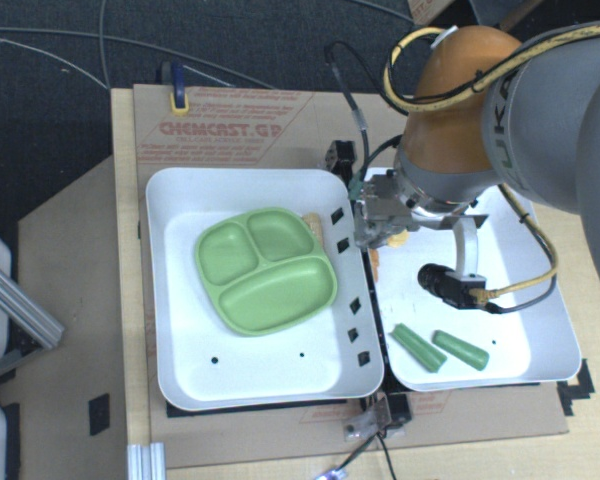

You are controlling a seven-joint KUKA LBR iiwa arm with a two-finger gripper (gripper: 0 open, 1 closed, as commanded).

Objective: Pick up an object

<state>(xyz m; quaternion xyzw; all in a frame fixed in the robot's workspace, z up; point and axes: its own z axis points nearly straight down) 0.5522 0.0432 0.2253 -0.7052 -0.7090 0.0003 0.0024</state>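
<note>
**Camera view: arm low in the right bin, nothing lifted yet**

Two green sticks lie on the floor of the right bin [540,363], near its front edge. The left stick [417,347] has its long axis running from upper left to lower right; the right stick [461,349] lies almost parallel, tilted a little flatter, its far end pointing toward the bin's front right corner. They sit just beside each other, seemingly apart. Either could serve as the object to pick, and both rest untouched, so the pick itself is still to do.

Above them, near the wall between the bins, the gripper [378,230] hangs under the orange wrist. Something small and orange-tan shows at its underside, but I cannot tell what it is or whether it is gripped. Whether the fingers are open or closed cannot be made out.

In the left bin [170,268] a green divided plate [267,270] lies flat, turned at a slant, well apart from the gripper.

By my judgement the task is at its approach stage: no object is seen raised or held.
</note>
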